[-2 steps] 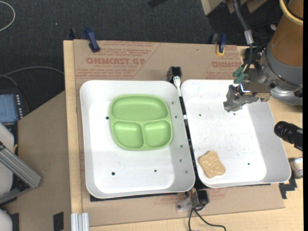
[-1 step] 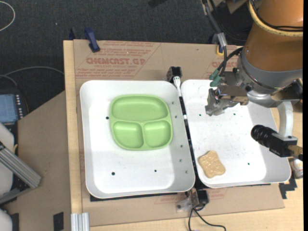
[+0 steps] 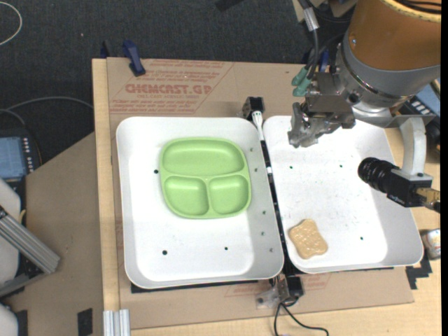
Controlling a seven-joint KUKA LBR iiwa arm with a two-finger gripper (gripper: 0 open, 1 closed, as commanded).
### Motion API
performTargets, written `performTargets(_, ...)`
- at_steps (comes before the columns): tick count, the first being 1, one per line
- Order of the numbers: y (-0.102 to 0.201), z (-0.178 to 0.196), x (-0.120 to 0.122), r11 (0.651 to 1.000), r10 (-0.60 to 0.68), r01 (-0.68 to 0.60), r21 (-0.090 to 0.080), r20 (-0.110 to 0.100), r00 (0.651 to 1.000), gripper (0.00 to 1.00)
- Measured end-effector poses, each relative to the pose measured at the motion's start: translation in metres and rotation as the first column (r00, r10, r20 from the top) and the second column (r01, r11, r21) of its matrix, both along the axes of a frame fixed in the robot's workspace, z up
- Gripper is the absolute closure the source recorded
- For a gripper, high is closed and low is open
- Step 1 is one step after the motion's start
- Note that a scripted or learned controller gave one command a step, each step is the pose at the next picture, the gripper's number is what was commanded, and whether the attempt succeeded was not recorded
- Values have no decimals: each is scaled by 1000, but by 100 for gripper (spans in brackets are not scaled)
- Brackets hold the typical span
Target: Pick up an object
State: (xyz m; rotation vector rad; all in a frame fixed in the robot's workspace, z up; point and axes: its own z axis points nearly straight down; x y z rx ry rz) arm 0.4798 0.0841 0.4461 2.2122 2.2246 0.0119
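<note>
A tan, cookie-like flat piece (image 3: pixel 309 239) lies in the right bin (image 3: pixel 350 187), near its front left corner. A green divided plate (image 3: pixel 206 177) rests in the middle of the left bin (image 3: pixel 140 208). My gripper (image 3: pixel 308 133) hangs over the far left part of the right bin, well behind the tan piece and apart from it. Nothing shows between its fingers.
A black cylindrical fitting (image 3: pixel 385 177) juts over the right bin's right side. A black clamp (image 3: pixel 253 108) sits at the far end of the seam between the bins. Cardboard (image 3: pixel 168 82) lies under both bins, with a blue clip (image 3: pixel 133 57) at its back edge.
</note>
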Motion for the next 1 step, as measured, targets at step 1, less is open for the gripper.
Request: performTargets(1,22,30,0,1000,-2,2,-1,-2,1000,100)
